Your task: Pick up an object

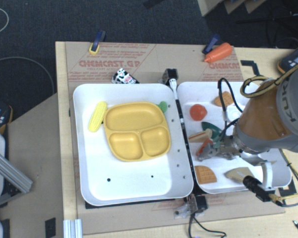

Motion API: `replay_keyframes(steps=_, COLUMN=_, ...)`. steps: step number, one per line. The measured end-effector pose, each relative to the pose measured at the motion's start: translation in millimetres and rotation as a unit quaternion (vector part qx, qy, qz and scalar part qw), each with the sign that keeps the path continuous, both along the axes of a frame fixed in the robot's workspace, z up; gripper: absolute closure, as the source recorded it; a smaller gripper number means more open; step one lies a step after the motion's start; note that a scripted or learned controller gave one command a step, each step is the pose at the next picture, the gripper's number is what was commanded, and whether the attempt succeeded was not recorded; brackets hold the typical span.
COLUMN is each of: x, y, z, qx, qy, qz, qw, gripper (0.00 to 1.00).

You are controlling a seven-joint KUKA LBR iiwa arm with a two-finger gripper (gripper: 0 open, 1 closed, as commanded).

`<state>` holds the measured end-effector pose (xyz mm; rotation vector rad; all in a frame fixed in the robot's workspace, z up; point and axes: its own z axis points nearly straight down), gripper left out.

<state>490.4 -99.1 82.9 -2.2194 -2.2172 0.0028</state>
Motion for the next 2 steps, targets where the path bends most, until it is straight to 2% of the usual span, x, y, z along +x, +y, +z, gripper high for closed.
replay_keyframes(steps=1, x=1.1, y=-0.1, z=12.3, qx=-0.0007, qy=-0.003, qz=0.000, qw=1.0000, gripper=1.00)
replay_keyframes(steps=2, x=7.5, y=-1.9, z=74.4, qx=-0.0021, qy=-0.006, qz=0.001, qw=1.0000, gripper=1.00)
